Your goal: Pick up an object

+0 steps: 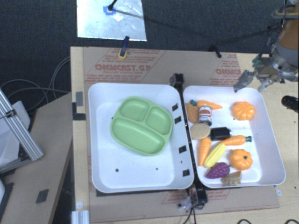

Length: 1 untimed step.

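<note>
Dark carpet surrounds the desk [154,62], whose brown board top bears two shallow white bins side by side, and I take the right bin [271,139] as my landmark. My gripper [254,81] hangs just past that bin's far right corner, above the board and not over the bin's contents; its two fingers [243,82] stand spread apart with nothing between them. Inside the right bin lies a crowd of toy food. An orange pumpkin [244,110] sits near the far right corner, the closest piece to my gripper. A second orange pumpkin [241,158] rests toward the near right side. A small can [204,115] with a red label stands near the bin's far left side, with a carrot [210,105] lying just behind it. A black object [219,133] lies about mid-bin, touching another carrot [235,140] that points right. A third carrot [204,150] lies lengthwise along the left side, just beside a yellow corn cob [214,154]. Purple grapes [217,170] sit at the near edge. Just left of the right bin, touching its wall, is the left bin [103,171], which holds a green divided plate [141,125] near its middle.
</note>
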{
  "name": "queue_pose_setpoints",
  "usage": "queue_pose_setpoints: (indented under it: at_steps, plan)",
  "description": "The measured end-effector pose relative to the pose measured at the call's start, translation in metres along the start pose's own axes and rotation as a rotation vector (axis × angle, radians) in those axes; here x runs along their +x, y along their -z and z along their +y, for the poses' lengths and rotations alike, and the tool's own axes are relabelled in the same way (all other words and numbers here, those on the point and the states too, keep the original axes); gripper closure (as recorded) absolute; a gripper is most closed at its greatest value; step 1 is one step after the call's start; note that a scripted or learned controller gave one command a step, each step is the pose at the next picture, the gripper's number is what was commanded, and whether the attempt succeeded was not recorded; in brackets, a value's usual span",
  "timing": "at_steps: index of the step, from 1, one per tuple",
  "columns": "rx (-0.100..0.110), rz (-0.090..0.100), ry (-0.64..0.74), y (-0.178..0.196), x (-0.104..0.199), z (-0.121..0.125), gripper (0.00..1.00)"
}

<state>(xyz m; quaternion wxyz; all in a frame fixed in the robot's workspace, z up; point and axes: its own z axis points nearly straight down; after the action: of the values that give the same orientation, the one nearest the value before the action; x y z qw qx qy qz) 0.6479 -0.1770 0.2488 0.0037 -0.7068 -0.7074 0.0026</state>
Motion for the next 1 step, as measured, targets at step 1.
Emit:
queue_pose_setpoints:
  at_steps: [1]
  plan:
    - [-0.011, -0.002, 0.002, 0.0071, 0.0005, 0.0022, 0.0]
